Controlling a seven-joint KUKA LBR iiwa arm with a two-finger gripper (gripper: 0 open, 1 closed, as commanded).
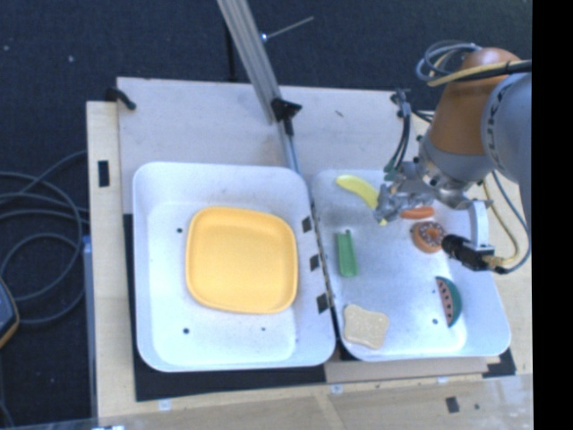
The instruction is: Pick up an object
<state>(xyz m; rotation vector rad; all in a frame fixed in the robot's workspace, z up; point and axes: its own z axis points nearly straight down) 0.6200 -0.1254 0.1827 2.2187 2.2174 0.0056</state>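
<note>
At right of centre, the gripper (391, 206) hangs low over the right bin (407, 330), just beside the banana (357, 189) and hot dog (417, 212); its opening cannot be told.

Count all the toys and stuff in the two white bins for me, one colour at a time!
Yellow: 2, the plate and the banana.
Green: 1, the green stick.
Tan: 1, the bread slice.
Orange or red: 2, the round piece and the orange bit.
Red and green: 1, the watermelon slice.
Total: 7.
</note>
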